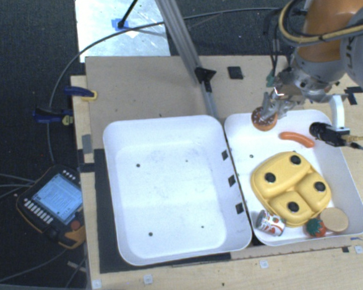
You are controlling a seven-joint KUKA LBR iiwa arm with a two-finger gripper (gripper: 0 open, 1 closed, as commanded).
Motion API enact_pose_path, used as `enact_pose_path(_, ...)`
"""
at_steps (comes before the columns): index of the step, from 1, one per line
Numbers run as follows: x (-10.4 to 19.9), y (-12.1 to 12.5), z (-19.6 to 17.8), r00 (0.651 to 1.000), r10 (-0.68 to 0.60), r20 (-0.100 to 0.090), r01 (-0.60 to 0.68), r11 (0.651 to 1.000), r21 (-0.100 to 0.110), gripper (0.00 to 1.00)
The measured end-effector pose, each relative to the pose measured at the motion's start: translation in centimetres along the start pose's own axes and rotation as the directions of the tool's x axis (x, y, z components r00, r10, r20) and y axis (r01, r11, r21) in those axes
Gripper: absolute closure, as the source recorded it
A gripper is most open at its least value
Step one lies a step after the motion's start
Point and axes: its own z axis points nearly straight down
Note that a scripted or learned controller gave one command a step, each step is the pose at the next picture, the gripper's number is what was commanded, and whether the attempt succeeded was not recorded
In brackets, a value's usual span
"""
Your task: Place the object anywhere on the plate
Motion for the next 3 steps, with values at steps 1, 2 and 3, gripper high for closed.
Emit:
enact_pose_path(1,4.6,-1.4,1.4,1.0,0.001,0.0,-0.001,1.0,0.0,1.0)
enact_pose_path(2,9.8,-2.6,1.5,1.0,-0.001,0.0,0.001,1.0,-0.001,1.0)
enact_pose_path(3,14.3,-5.5,1.0,1.0,-0.001,-0.001,0.001,1.0,0.0,1.0)
